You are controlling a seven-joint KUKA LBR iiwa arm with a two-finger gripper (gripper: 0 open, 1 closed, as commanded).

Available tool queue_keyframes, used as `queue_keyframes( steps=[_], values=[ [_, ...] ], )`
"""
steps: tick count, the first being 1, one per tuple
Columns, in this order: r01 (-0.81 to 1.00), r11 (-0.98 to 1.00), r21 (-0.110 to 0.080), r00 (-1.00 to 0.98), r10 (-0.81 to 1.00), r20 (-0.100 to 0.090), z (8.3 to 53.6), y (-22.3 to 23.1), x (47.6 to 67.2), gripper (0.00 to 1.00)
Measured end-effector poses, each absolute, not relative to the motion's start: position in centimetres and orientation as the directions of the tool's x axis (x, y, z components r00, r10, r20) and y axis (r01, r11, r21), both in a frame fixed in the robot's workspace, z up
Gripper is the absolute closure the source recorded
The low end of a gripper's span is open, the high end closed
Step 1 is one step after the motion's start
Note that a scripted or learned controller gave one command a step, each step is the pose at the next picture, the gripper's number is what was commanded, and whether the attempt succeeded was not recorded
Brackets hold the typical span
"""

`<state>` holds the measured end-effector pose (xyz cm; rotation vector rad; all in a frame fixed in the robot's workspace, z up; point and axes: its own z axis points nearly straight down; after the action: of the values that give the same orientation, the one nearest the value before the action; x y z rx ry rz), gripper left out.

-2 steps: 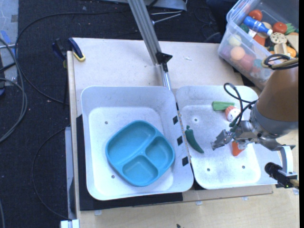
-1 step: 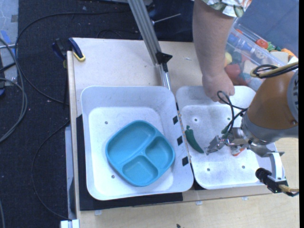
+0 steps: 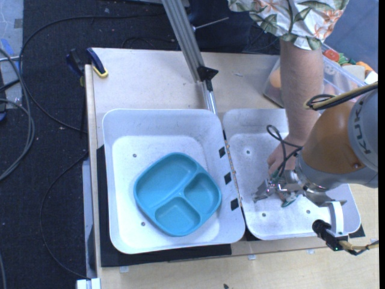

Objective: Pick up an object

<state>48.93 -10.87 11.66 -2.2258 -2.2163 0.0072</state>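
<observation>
At the far left, dark floor with loose black cables (image 3: 42, 101) is seen beside the pale wooden surface (image 3: 150, 77). A small blue and yellow clamp (image 3: 96, 63) is fixed at the surface's back left corner. Two shallow white bins are set side by side on the surface. In the left bin (image 3: 120, 131) a blue divided plate (image 3: 176, 193) with three compartments is laid flat, slightly toward the front right of the bin floor. A slanted metal pole (image 3: 183, 32) is seen rising from behind the seam between the bins. At that seam a few small black clips (image 3: 228, 176) are placed. The right bin (image 3: 249, 143) is partly covered by the arm (image 3: 337, 152), which is reached in from the right with its orange band above the wrist. The jaws (image 3: 274, 191) are lowered close to the floor of the right bin, near its middle; whether they are spread or pressed together cannot be told, and no object can be made out between them. A person's forearm (image 3: 301, 83), in a flowered sleeve (image 3: 283, 5), is extended down into the right bin, with the hand (image 3: 280, 155) placed just behind the jaws. A clear tub (image 3: 343, 71) is set at the back right
</observation>
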Motion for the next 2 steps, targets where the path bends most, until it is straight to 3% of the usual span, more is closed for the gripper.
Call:
queue_keyframes(
  steps=[1, 2],
  values=[
    [1.000, -0.003, 0.000, 0.003, 1.000, 0.000, 12.9, -10.7, 49.0, 1.00],
    [1.000, 0.000, 0.005, 0.000, 1.000, -0.002, 18.1, -11.7, 49.5, 1.00]
  ],
)
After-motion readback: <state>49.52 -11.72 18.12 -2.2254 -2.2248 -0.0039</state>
